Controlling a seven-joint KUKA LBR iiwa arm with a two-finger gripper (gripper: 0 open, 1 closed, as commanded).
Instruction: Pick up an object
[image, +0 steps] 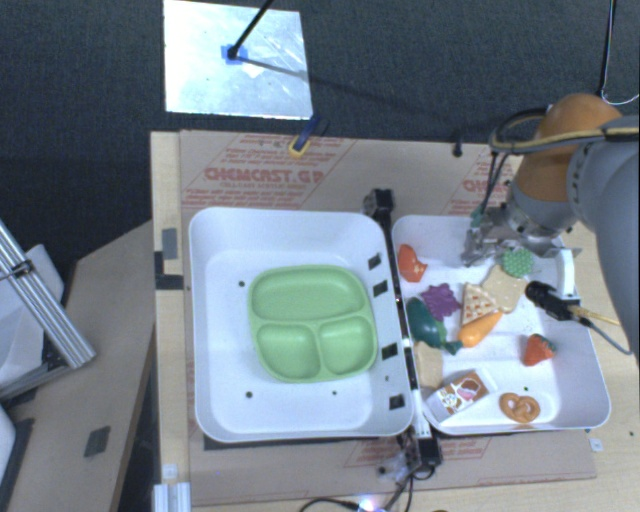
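My gripper (484, 243) hangs low over the far part of the right bin (590, 385), with the grey arm and its orange band reaching in from the right. Just right of it lies a green round toy (518, 262) on a tan bread slice (506, 291). Left of the gripper lies an orange-red toy (411, 263). Nearer the front are a purple grape bunch (438, 299), a cheese wedge (477, 299), a carrot (481, 327) and a dark green vegetable (426, 326). I see nothing held by the gripper.
A strawberry (538, 349), a pretzel (519, 407) and a small snack box (458, 392) lie at the front of the right bin. The left bin (215, 300) holds a green divided plate (312, 322). A black clamp rail (392, 300) separates the bins.
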